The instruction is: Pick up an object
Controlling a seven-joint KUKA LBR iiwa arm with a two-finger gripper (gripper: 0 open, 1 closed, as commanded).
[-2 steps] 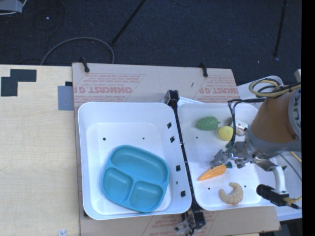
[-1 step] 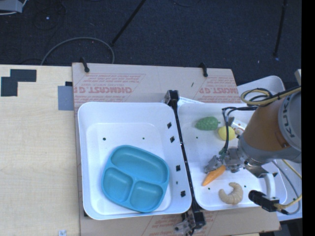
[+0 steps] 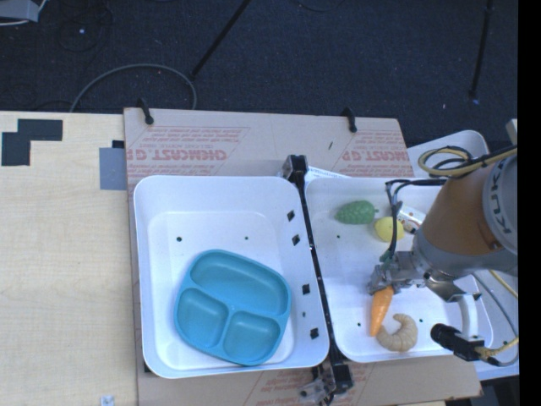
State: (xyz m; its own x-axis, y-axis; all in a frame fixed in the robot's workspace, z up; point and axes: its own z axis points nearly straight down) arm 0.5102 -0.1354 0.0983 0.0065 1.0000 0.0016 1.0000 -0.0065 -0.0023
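The carrot (image 3: 380, 309) lies in the right bin (image 3: 338, 328), toward its near side and right of the bin's middle; it is orange, tapered, its thick end far and a little to the right, its point near and a little to the left, so the long axis runs almost far-to-near with a slight lean. The gripper (image 3: 386, 279) stands right at the carrot's thick end, touching it or just above it, I cannot tell which; whether the claw is apart, together or closed on the carrot cannot be made out, since the dark mechanism hides that end. Judging from this, the carrot is the likely target; most of its length stretches nearward from the gripper, so a grasp here would take it by the end and not across the middle, and it may swing or slip.

Just beside the carrot's point, near and to the right, rests a curled tan piece (image 3: 398, 333), close enough to be nudged. Farther off lie a green leafy toy (image 3: 355, 212) and a yellow ball (image 3: 387, 227), both on the far side of the gripper. The left bin (image 3: 161, 227) holds a blue divided plate (image 3: 232, 306), well apart from all this.
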